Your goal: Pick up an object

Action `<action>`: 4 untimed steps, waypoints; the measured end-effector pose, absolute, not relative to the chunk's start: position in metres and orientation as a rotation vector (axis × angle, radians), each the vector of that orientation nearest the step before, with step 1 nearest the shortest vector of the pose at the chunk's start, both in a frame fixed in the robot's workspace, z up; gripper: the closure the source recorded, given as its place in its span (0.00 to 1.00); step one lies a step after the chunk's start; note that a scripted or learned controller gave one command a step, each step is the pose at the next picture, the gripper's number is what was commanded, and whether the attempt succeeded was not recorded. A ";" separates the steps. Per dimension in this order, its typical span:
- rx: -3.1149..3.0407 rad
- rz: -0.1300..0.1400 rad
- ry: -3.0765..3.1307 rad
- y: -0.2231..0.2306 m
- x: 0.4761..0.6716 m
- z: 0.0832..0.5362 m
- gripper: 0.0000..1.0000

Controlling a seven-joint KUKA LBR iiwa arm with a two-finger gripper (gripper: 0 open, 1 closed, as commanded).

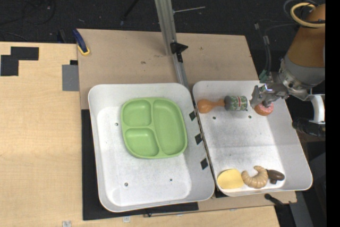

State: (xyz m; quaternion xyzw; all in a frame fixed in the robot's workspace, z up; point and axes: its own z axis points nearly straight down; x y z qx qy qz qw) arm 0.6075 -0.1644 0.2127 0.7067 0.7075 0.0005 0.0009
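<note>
Hovering at about 2 o'clock over the right bin, low by its far rim: the hand, on the grey arm with its orange band. Spread of the hand not readable from this angle, so cannot tell whether wide or narrow. Directly beneath and apparently touching it, a small reddish ball, likely the piece to lift. Just to the 9 o'clock side, a dark little jar lying down, then an orange pear-shaped toy. At 5 o'clock in the same bin, a yellow disc, a tan croissant and a brown bit. In the left bin, a green divided plate. Best done by centring squarely over the ball, keeping clear of the rim and the jar, closing gently, then lifting straight up.
</note>
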 end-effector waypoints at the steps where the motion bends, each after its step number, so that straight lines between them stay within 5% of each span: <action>1: 2.218 0.002 2.222 -0.163 0.612 0.256 1.00; 4: 2.219 -0.003 2.230 -0.023 0.602 0.226 1.00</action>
